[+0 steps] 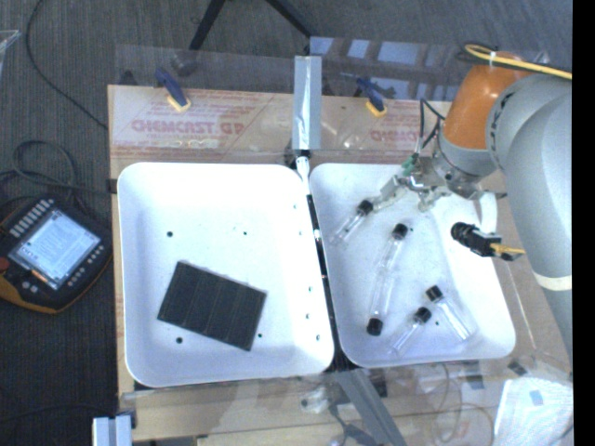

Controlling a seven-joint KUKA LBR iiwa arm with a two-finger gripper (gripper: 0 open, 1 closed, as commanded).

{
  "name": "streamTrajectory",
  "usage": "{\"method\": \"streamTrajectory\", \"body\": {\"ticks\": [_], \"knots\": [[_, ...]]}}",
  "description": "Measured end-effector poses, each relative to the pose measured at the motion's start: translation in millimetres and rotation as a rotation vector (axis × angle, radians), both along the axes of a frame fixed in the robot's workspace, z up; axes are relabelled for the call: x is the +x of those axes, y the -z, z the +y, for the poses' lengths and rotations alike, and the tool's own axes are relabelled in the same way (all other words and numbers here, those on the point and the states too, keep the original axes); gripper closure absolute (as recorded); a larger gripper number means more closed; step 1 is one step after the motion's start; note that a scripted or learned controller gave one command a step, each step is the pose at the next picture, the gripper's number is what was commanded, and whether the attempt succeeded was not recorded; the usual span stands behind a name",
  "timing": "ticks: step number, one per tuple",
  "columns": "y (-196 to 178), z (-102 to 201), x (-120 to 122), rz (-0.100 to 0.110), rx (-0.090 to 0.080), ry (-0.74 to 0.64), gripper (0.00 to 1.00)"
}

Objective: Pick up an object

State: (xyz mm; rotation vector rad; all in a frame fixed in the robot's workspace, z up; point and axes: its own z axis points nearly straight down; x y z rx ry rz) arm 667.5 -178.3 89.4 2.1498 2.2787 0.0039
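Observation:
The right bin (483, 342) holds several clear tubes with black caps. One tube (354, 218) lies at the upper left, a long one (392, 252) in the middle, and two short ones (414, 328) (448, 311) near the front. A flat black ribbed slab (212, 305) lies in the left bin (149, 193). My gripper (416, 180) hangs low over the back of the right bin, just right of the upper-left tube's cap. I see nothing held in it.
A black and orange part (476, 240) sticks out beside the arm over the right bin's right side. The grey arm (539, 175) covers the bin's far right corner. A pendant (51, 249) lies on the floor to the left.

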Motion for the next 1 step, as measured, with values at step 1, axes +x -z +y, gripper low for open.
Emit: {"method": "streamTrajectory", "body": {"ticks": [1], "knots": [[-1.0, -23.5, -54.6, -0.001, -0.001, -0.103, 0.0]]}}
